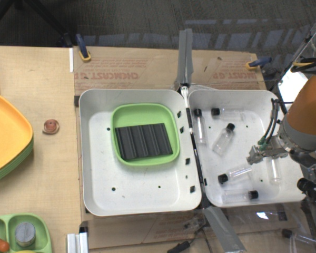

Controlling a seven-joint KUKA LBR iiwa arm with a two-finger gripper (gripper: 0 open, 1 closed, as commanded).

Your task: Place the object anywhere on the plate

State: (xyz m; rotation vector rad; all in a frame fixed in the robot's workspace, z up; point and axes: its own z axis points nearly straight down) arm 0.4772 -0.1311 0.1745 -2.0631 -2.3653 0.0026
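Currently, end effector (256, 156): low over the right bin (242, 101), near its right wall; whether it is open or closed cannot be told, and nothing is seen held in it.
Arm (304, 115): grey with orange band, reaching in from the right, just above and right of the end effector.
Task objects: clear vials with black caps scattered in the right bin. One vial (236, 173) lies just below-left of the end effector; another (223, 137) lies left and slightly above it; a third (198, 125) lies further left, along the bin's left wall; one more (239, 195) sits below, near the bin's front edge.
Plate (145, 133): green, square with rounded corners, in the left bin (95, 157), well apart to the left of the end effector; a dark ribbed mat (143, 141) lies on it.
Worktop (47, 88): far left of the end effector, bearing stacked yellow plates (5, 136) and a small red knob (51, 126).
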